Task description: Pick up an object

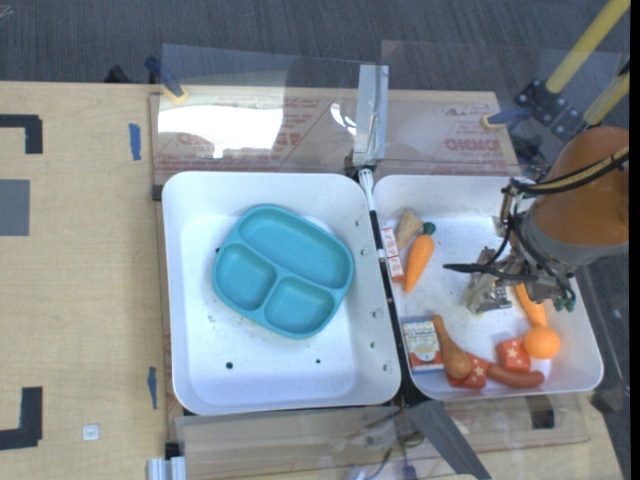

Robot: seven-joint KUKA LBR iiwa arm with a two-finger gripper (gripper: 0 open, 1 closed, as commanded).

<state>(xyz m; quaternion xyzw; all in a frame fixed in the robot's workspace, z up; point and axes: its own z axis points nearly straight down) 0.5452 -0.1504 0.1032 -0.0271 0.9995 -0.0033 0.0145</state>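
Observation:
My gripper hangs low over the middle of the right bin, below the grey wrist and its orange band. Its tip stands over bare bin floor, apart from the toy food. An orange carrot lies to its left. To its right lies an orange wedge, and an orange ball sits at the lower right. Along the near wall lie a red block, a red sausage, a brown drumstick and a small carton. Nothing shows in the gripper's grasp.
A blue three-part plate lies in the left bin. A beige piece and a small red-and-white packet rest by the divider between the bins. Clear plastic panels stand behind both bins.

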